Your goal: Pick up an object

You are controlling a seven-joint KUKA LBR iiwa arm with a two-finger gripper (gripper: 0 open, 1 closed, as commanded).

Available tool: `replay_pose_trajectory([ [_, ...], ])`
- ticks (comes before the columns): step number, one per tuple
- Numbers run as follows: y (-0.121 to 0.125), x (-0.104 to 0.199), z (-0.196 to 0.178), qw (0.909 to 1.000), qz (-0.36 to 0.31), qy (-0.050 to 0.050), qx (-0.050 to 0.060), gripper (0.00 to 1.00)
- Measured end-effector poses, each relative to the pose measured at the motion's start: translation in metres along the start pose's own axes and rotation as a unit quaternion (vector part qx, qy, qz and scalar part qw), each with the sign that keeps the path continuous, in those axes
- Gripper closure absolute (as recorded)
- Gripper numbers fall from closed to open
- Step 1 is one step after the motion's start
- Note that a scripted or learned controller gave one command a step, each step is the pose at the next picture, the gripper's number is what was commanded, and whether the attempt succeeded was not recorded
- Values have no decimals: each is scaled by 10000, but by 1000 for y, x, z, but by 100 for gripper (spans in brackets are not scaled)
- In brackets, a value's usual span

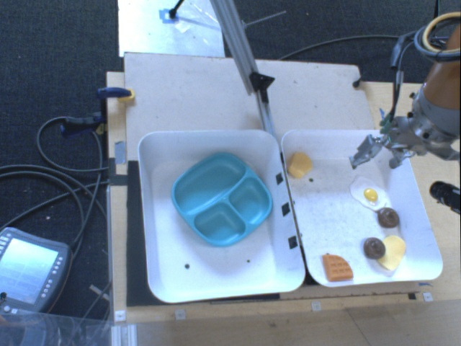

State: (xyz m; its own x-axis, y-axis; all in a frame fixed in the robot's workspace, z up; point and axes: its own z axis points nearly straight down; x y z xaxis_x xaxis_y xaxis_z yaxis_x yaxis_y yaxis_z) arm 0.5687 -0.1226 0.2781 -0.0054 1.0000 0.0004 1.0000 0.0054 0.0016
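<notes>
Two white bins (216,283) sit on the desk (187,92); over the right one the hand (380,153) hangs spread wide, holding nothing, above the egg (369,194).

Grey arm (438,114), orange band, black cables
</notes>
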Motion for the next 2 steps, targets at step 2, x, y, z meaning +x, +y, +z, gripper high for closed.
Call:
replay_pose_trajectory([
  [2, -2, 1, 63, 10000, 25, 1, 29, 0],
])
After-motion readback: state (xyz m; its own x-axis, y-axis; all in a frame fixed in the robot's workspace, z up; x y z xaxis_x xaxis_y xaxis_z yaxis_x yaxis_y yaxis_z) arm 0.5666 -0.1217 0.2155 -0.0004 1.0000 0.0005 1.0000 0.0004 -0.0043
